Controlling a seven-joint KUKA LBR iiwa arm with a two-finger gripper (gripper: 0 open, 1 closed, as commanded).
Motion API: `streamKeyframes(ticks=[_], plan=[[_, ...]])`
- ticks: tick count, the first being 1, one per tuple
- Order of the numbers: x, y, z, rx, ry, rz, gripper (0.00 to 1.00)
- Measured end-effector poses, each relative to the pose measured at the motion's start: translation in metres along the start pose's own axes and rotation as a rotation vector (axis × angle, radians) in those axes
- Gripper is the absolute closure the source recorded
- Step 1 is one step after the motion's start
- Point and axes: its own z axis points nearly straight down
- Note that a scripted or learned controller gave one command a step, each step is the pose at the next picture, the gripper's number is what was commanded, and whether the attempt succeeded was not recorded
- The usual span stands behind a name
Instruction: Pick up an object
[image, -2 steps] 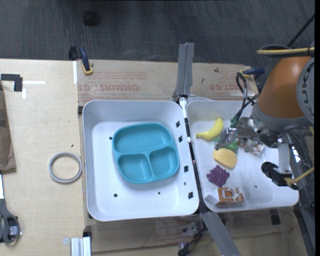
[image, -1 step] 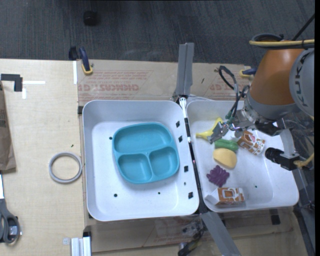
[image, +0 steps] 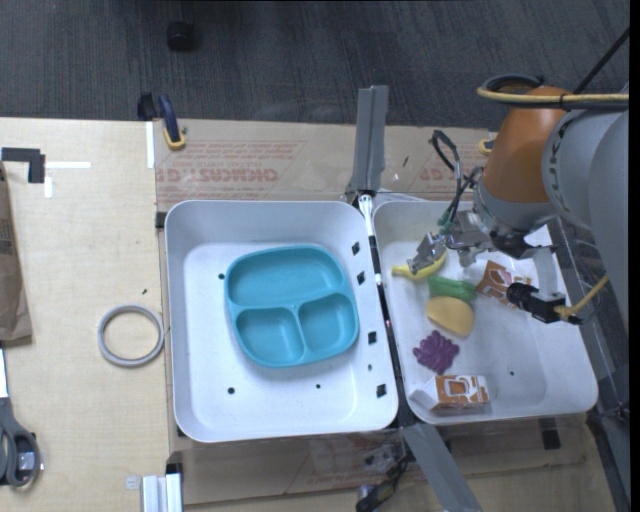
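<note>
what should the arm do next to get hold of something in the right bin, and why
Probably ease the end effector straight down onto the banana and close. It sits just above the banana's upper end at the back left of the right bin, and nothing can be seen held yet. The lemon, the green toy and the grapes lie further forward, so the banana is nearest.

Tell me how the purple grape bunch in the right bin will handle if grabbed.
The grape bunch looks like a small toy, so probably light. Its lumpy surface may let fingers slip between bumps. It lies flat on the bin floor, so rolling seems unlikely.
</note>
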Motion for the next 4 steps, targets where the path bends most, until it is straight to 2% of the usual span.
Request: streamKeyframes(ticks=[1,2,3,4], plan=[[-0.004,0.027,0.022,-0.001,-0.001,0.403,0.0],[0.003,0.014,0.022,0.0,0.001,0.142,0.0],[0.002,0.014,0.013,0.001,-0.001,0.143,1.0],[0.069,0.044,-0.078,-0.001,-0.001,0.236,1.0]])
